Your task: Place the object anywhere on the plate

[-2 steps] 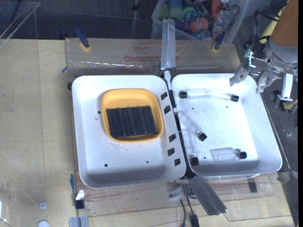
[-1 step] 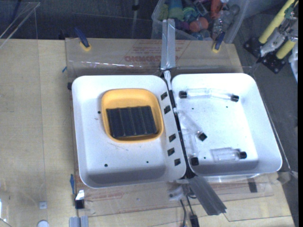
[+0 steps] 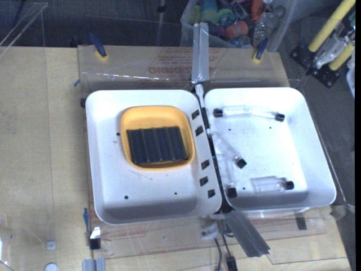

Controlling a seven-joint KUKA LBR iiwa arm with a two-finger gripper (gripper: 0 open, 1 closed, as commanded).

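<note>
A yellow rounded-square plate [image 3: 130, 122] sits in the left white bin [image 3: 107, 196], toward its back middle. A dark ribbed rectangular object [image 3: 156, 144] lies flat on the plate and covers most of its floor, slightly toward the front rim.
The right white bin [image 3: 313, 151] holds a clear tube with black caps [image 3: 248, 113] at the back. Another clear capped piece [image 3: 271, 184] lies near the front and a small black bit [image 3: 241, 163] in the middle. A clear tub of colourful toys [image 3: 237, 7] stands behind the bins.
</note>
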